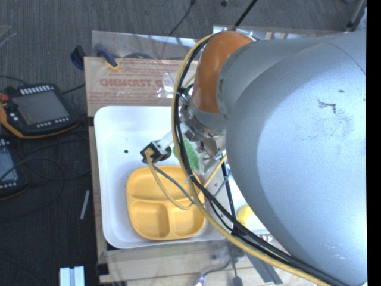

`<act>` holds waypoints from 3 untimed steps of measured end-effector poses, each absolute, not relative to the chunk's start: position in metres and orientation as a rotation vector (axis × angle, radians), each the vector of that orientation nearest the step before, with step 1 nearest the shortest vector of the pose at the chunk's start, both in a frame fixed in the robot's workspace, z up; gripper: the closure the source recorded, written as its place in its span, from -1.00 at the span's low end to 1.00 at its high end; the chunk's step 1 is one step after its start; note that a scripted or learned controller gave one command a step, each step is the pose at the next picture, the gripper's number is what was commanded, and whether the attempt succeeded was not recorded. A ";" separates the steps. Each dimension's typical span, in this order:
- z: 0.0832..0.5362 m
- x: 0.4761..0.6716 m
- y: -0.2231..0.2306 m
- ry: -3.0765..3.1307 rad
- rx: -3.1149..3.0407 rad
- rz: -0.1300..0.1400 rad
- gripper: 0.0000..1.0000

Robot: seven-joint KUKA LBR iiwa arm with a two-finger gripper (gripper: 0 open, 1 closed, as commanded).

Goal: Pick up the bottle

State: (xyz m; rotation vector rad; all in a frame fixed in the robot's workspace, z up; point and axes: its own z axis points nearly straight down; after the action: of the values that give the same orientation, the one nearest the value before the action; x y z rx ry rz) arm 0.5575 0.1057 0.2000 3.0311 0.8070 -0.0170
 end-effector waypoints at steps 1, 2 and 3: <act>0.298 0.561 0.192 1.010 2.975 -0.005 1.00; 0.352 0.635 0.225 0.979 2.986 -0.004 1.00; 0.288 0.635 0.208 1.667 2.660 -0.008 1.00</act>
State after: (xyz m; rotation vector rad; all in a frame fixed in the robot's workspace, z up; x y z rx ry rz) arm 0.6345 0.2085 0.2877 2.6597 1.6669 -0.0077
